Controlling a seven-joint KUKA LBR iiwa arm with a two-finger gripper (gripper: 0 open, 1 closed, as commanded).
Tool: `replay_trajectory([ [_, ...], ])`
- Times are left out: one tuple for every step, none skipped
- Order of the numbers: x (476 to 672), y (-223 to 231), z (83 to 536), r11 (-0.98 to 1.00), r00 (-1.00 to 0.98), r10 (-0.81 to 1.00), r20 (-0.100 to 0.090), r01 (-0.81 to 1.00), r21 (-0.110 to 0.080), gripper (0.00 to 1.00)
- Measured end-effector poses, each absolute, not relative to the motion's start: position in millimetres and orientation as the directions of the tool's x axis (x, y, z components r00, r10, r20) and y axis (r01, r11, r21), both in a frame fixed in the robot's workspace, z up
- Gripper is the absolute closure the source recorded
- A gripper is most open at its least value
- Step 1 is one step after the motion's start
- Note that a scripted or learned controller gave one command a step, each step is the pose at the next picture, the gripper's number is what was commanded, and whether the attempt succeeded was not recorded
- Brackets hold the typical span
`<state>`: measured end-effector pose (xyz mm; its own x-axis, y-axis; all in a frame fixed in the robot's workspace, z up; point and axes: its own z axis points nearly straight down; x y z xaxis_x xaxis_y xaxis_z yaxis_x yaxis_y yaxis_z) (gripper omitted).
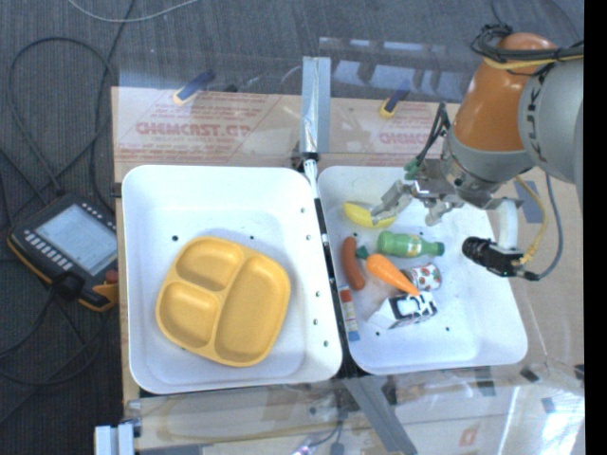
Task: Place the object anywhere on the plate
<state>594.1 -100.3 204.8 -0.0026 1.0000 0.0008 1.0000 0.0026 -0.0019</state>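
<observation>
Hovering with fingers (414, 201) spread, gripping nothing, above right bin. Yellow plastic banana (366, 216) lying just below left finger. Centring, descending before clamping; yellow sectioned plastic plate (224, 299) waiting far left.

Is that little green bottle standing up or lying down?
Lying down. The small green plastic bottle rests on its side on the right white bin's floor, yellow cap pointing right.

Yellow divided plate (224, 300) lies flat in the left bin, well apart from the fingers (391, 199); yellow banana (366, 215) lies just beside them.
</observation>
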Motion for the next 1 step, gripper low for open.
replay_trajectory([
  [594.5,-99.1,213.7,0.005,-0.005,1.000,0.001,1.000,-0.002,1.00],
])
